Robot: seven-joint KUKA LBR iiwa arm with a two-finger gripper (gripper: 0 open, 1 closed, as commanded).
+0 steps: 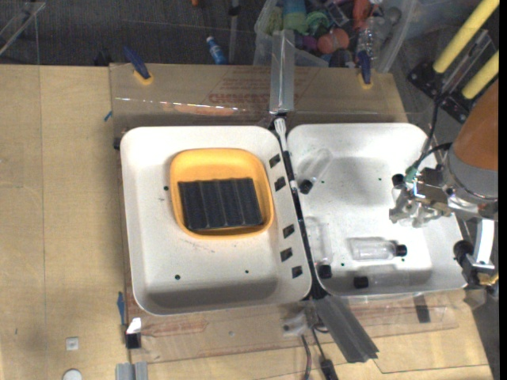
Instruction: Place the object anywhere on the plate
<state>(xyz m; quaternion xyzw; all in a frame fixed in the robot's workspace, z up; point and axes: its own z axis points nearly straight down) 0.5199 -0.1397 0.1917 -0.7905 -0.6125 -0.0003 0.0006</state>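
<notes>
Here the gripper [412, 204] hangs over the right bin [356, 145], its grasp perhaps empty; cannot tell.

Counter [55, 212]: was pale wood, spreading under both bins.
Left bin [142, 236]: sat on the counter, well to the left of the hand [412, 204], touching the right bin.
Right bin [356, 145]: sat on the counter, directly beneath the hand.
Clear sheet [198, 93]: lay flat on the counter beyond the bins, with a blue clamp [139, 68] at its far left corner.
</notes>
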